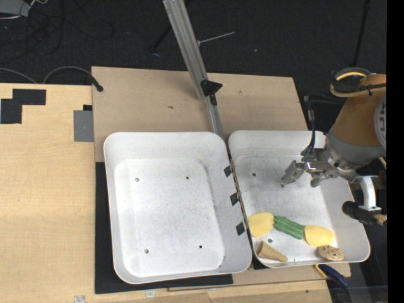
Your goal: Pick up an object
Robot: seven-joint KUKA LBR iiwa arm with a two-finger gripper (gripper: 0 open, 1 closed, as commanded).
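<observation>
While the arm (356,128) reaches in from the right, its pincer (307,177) hangs over the right bin (271,147), roughly mid-bin toward the far-right side, fingers spread wide w/ nothing between them. One fingertip (287,180) points left, the other sits closer to the wrist. Orange band on the arm shows just above the grey wrist.

Objs are all down along the near edge of the right bin, well apart from the pincer. Yellow lump (261,224) on the left, touching a green piece (290,227) that runs on a slant to a second yellow lump (319,235); looks like one toy, can't tell for sure. Tan cone (272,252) lies just below the left lump, near the bin's front rim. Round cookie-like item (330,252) sits at the front right corner, just beside the second yellow lump.

Left bin (126,150) is next door, sharing a divider w/ black clips (234,198). Both bins rest on the wooden surface (145,100). Metal rail (189,49) slants up from between the bins toward the top.
</observation>
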